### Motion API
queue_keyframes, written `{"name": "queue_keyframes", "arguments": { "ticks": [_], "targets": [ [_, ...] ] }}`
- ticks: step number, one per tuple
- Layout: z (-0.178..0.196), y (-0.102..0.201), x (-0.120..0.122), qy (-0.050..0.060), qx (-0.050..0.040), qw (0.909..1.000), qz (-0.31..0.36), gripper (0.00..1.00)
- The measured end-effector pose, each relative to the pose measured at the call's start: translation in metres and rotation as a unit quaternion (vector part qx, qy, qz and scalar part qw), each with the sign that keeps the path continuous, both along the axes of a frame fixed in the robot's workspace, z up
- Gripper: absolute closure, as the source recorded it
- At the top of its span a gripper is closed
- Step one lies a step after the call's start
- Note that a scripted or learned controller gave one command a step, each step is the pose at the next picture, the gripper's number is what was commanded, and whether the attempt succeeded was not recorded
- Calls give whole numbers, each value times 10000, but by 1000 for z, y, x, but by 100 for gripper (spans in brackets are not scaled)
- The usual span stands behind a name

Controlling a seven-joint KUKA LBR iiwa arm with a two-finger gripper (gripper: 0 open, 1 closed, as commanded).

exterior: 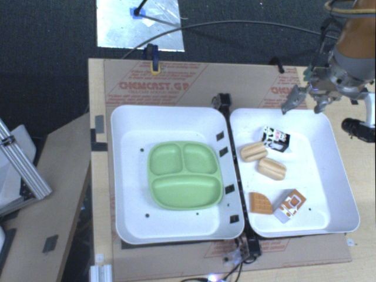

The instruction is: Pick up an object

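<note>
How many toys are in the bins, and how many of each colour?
Green: 1, the divided plate in the left bin
Tan: 2, the buns in the right bin
Black and white: 1, the small carton
Orange-brown: 1, the waffle
Brown and white: 1, the box
Total: 6

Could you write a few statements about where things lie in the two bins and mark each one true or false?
1. The green tray lies in the left bin. True.
2. The gripper is down among the food in the right bin. False: it is above that bin's far rim, with nothing between its fingers.
3. Two bread rolls lie side by side in the right bin. True.
4. The waffle sits in a compartment of the green tray. False: it lies in the right bin, near the front, beside an orange and white carton.
5. The black and white carton lies in the left bin. False: it is in the right bin, behind the rolls.
</note>
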State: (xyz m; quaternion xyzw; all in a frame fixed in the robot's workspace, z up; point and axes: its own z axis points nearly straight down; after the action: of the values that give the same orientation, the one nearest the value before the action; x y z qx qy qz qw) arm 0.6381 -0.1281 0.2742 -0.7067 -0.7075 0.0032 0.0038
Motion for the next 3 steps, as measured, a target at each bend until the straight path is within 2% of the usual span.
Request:
{"name": "queue_keyframes", "arguments": {
  "ticks": [1,2,3],
  "targets": [
    [7,0,2,-58,-8,10000,10,0],
    [-36,5,5,-44,-6,10000,22,0],
    [-89,-4,8,-44,-8,10000,-1,0]
  ]
}}
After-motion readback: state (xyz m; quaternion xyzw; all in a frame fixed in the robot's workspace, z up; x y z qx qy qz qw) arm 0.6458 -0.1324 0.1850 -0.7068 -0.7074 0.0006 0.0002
